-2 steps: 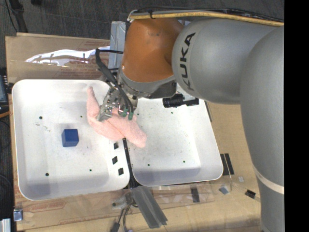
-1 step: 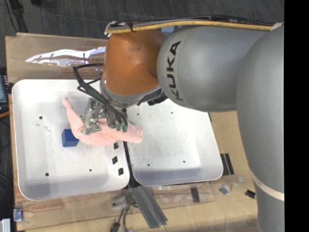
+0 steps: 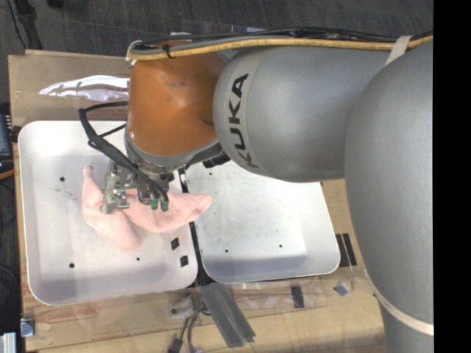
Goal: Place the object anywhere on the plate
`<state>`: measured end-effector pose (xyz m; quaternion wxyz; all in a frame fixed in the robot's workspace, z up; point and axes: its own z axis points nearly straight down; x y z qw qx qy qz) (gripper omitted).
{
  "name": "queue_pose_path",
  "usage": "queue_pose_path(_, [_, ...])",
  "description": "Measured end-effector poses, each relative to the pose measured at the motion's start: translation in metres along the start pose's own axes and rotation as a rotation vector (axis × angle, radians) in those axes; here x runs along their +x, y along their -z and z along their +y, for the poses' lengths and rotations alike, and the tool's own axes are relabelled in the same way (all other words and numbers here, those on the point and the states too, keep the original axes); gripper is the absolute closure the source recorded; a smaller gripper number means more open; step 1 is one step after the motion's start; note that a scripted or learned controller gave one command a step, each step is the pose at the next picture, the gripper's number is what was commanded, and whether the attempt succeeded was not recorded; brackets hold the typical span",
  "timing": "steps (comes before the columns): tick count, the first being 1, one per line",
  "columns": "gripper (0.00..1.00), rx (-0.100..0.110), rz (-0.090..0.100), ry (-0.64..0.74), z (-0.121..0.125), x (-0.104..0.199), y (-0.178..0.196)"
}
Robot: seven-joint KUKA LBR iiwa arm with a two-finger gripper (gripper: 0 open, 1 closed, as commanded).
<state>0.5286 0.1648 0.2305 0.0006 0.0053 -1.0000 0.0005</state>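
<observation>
Arm (image 3: 324,101): one grey arm, reaching in from the right side of the view and spanning most of the frame; its thick rounded links sit close to the camera.
Lettering: black "KUKA" runs down the grey link next to the orange part.
Orange band (image 3: 171,101): a wide, rounded orange section just above the wrist, left of the grey link.
Wrist: points downward below the orange band, with black cables looping off its left side.
Gripper (image 3: 136,197): metal, hanging low beneath the wrist; green tips show on its lower right part; finger spacing is not readable from this angle.
</observation>
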Motion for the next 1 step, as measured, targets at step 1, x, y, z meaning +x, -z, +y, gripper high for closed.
queue_pose_path(1, [0.0,0.0,0.0,-0.001,-0.0003,-0.0001,0.0])
